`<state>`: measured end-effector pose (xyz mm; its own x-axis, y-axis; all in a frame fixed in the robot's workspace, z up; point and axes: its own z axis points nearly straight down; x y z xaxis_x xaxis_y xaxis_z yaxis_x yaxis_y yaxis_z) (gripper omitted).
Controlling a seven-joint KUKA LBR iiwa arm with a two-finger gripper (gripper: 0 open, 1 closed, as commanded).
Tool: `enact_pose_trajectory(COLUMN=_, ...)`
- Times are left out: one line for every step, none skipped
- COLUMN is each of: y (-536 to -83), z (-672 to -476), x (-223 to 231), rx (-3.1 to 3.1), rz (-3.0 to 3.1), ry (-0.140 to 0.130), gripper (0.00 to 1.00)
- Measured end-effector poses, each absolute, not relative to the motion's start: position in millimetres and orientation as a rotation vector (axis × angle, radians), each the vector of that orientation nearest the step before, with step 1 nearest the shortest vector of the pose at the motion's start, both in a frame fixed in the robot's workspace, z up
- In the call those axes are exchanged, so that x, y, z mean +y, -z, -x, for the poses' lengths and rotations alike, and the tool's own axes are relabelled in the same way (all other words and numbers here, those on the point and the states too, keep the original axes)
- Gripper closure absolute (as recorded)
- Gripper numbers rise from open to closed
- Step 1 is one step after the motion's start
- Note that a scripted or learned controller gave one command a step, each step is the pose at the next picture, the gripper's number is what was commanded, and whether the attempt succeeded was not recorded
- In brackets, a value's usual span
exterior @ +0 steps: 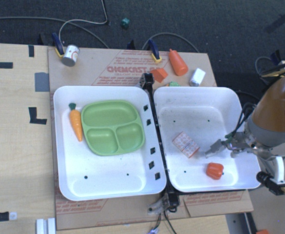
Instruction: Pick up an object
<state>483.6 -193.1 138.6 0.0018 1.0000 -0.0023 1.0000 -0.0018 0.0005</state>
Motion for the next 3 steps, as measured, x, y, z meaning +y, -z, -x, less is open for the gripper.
enact_pose_trajectory(y=-110.5, z=-537.6, x=-102.2, rx=2.226, rz=-2.22, ry=0.001, gripper=0.0)
enact_pose_trajectory(y=-119.7, z=-537.1, x=-102.5, rx=2.227, rz=-2.221, ry=0.003, gripper=1.0)
enact_pose_trajectory(y=-119.6, z=-537.1, x=-102.5, rx=2.227, rz=-2.222, ry=0.003, gripper=0.0)
